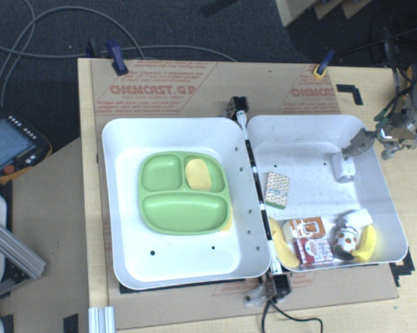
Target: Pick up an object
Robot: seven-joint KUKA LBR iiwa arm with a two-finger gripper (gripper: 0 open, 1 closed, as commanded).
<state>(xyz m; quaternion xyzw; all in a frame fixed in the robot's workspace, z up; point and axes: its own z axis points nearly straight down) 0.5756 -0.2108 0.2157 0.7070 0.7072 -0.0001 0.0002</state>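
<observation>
Open floor across the far half of the right bin (312, 127), broken only by the gripper (364, 144) at its far right edge. Crowded near edge: banana (284, 245), brown carton (309, 240), round toy (345, 238) and yellow piece (366, 241) packed together, patterned packet (277, 189) beside the divider. Left bin (125, 137) blocked centrally by the green divided plate (184, 194); bare margins all round.
</observation>
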